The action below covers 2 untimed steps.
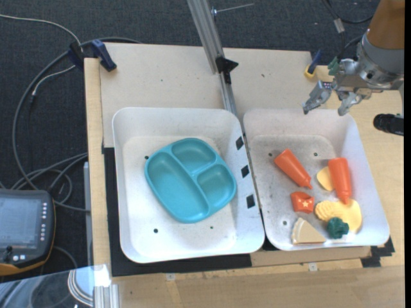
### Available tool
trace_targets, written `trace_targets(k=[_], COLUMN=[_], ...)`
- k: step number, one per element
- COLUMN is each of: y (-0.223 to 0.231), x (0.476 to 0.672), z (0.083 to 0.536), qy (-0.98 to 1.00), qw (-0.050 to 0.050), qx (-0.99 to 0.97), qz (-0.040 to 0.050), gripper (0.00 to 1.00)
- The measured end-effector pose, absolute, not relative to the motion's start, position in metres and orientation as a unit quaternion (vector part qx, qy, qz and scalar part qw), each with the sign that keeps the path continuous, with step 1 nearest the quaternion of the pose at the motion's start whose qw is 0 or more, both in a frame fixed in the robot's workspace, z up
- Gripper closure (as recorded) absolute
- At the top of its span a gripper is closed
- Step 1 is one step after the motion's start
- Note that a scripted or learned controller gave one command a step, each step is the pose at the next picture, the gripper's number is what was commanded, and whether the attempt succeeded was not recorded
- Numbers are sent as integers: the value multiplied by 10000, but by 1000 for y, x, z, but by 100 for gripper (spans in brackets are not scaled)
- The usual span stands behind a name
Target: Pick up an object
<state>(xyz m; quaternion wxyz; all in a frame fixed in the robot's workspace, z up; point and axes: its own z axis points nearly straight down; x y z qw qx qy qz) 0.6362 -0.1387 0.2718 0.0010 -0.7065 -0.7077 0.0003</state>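
My gripper [330,103] hangs over the far rim of the right bin [282,233], its two fingers spread open with nothing between them. In that bin, below the gripper, lie toy foods: an orange carrot [293,167] near the middle, a second carrot [341,179] at the right, a small red-orange piece [302,202], a yellow slice [323,179], a yellow ridged piece [338,211], a green broccoli [336,227] and a tan wedge [307,232].
The left bin [128,236] holds a teal divided plate [190,179]. A metal post [205,24] rises between the bins at the back. A blue clamp [103,53] sits at the bench's far left corner. Cables and a handheld pendant [22,226] lie left of the bench.
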Motion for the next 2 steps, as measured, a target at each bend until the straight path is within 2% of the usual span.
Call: trace_targets(k=[1, 2], y=[-139, -140], x=[636, 636], z=[272, 230], qy=[-7078, -7072], qw=[9, 22], qx=[-7064, -7070], qz=[4, 15], gripper=[0, 0])
